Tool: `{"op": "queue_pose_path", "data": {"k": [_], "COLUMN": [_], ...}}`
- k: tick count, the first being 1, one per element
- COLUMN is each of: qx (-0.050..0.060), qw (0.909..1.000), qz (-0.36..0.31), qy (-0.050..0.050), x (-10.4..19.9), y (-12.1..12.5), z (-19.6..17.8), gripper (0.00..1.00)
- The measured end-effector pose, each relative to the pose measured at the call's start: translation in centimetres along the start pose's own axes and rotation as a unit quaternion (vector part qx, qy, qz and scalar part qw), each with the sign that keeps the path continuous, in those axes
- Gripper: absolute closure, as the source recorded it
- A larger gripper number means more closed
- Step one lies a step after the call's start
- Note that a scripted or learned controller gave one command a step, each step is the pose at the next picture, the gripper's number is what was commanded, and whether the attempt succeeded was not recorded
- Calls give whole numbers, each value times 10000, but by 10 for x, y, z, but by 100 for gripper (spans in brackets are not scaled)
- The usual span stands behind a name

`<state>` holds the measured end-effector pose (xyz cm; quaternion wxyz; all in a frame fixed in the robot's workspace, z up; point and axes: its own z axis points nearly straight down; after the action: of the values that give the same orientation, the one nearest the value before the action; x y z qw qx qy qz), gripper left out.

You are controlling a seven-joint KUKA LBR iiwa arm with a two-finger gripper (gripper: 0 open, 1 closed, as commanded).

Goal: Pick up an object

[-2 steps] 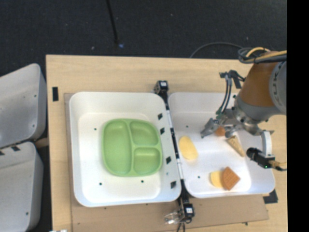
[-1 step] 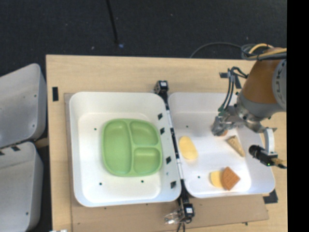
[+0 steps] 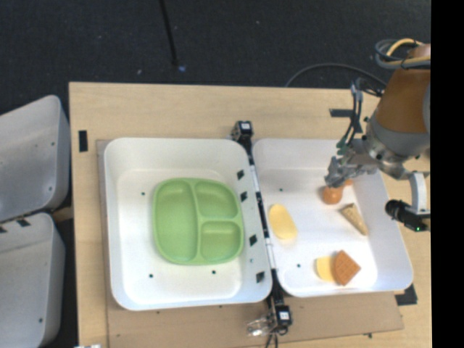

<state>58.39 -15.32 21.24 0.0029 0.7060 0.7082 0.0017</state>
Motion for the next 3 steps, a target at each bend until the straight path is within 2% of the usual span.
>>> {"op": "queue_pose_path", "data": {"k": [1, 2, 3], "qx": [-9, 21, 31], "qw": [10000, 10000, 10000], "qz": [2, -2, -11], "qy": [-7, -1, 9], "x": [-8, -9, 41], "y": [6, 7, 8], "z": [-62, -61, -66], "gripper": [100, 100, 100]}}
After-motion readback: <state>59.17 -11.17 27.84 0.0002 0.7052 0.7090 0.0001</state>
